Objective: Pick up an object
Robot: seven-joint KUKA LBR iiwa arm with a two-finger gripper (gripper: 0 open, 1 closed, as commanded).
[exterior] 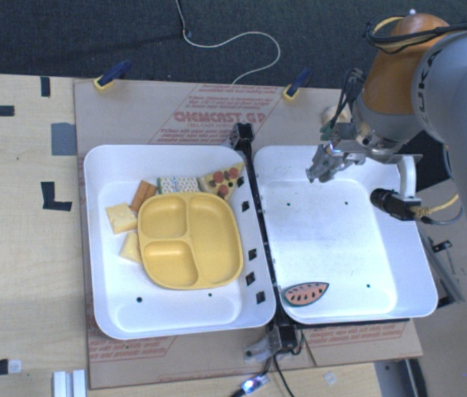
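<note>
A watermelon slice toy point(305, 293) lies near the front edge of the right bin point(398, 255). In the left bin point(109, 304) a yellow divided plate point(190, 240) covers the middle. Behind and left of it sit a pizza slice toy point(223, 179), a patterned piece point(178, 185), a brown cracker point(142, 194) and two pale cracker pieces point(121, 218). My gripper point(322, 169) hangs over the far part of the right bin, well behind the watermelon slice. Nothing shows between its fingers.
A black divider point(254, 213) runs between the bins. Both bins rest on a cardboard sheet point(208, 114) held by yellow and blue clamps point(111, 74). A thin cable point(225, 44) loops across the dark floor behind. The arm's grey and orange body point(407, 64) looms at right.
</note>
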